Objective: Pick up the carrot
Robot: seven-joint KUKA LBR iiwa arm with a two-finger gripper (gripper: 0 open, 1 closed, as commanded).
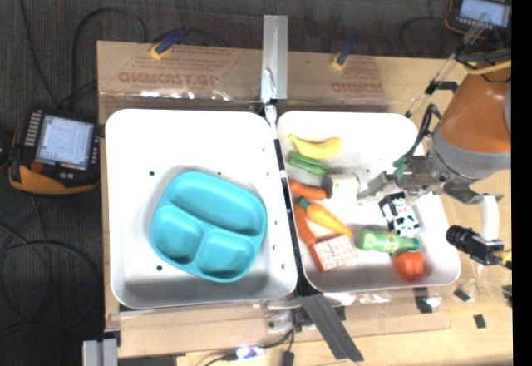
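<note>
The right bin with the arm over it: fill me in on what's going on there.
A grey and orange arm reaches in over the right bin, its gripper above bare floor at mid-bin. The carrot lies untouched along the bin's left side among other toy food, with a banana above it. The left bin holds a teal divided tray.

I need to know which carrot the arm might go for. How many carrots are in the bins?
2, both in the right bin near its left wall: one carrot under the green vegetable, another carrot just below it. More may hide under the pile.
</note>
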